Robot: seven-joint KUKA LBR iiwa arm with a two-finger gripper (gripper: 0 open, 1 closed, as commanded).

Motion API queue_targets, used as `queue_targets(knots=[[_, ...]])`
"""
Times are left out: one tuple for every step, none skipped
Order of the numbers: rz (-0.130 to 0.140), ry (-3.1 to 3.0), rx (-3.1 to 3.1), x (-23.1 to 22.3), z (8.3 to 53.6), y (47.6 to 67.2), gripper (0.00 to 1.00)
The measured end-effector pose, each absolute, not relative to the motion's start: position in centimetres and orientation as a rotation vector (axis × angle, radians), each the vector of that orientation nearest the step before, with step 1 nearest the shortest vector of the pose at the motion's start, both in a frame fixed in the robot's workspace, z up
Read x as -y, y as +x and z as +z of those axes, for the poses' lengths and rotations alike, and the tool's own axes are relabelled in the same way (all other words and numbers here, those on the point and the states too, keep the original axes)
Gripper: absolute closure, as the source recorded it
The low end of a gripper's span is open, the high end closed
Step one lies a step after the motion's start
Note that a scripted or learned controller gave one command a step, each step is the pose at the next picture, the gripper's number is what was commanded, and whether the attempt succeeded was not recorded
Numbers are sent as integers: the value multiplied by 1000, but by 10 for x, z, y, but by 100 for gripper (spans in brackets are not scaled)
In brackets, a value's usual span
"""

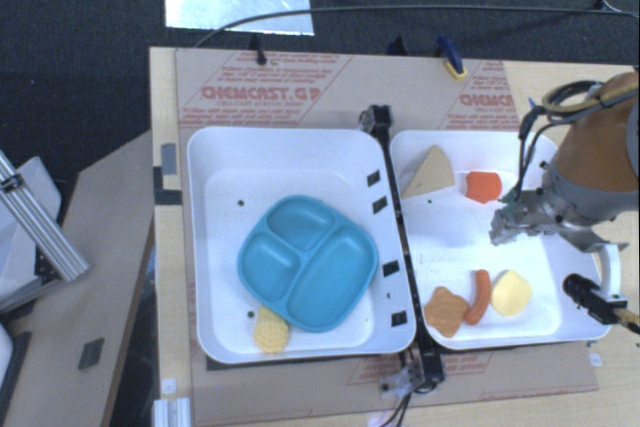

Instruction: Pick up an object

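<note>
Gripper (503, 227) hangs over the right bin (440, 215), whether it is parted or closed I cannot tell, just below the red block (484, 186) and the tan wedge (430, 172), above the yellow piece (511, 293), sausage (481, 296) and orange piece (446, 310).

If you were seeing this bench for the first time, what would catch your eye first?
The blue divided plate filling the left bin stands out most, with a yellow corn piece at its lower edge. Next, the hand hovering over the right bin, among an orange-red block, a sausage and a pale wedge.
</note>
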State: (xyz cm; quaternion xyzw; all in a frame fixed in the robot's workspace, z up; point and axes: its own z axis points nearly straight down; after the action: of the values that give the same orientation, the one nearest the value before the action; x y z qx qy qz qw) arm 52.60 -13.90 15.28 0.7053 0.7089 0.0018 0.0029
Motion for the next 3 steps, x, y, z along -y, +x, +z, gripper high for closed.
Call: queue_targets(knots=[[4, 2213, -2222, 146, 199, 524, 100], [5, 2212, -2223, 146, 242, 525, 100], [5, 2209, -2232, 97, 250, 529, 100]])
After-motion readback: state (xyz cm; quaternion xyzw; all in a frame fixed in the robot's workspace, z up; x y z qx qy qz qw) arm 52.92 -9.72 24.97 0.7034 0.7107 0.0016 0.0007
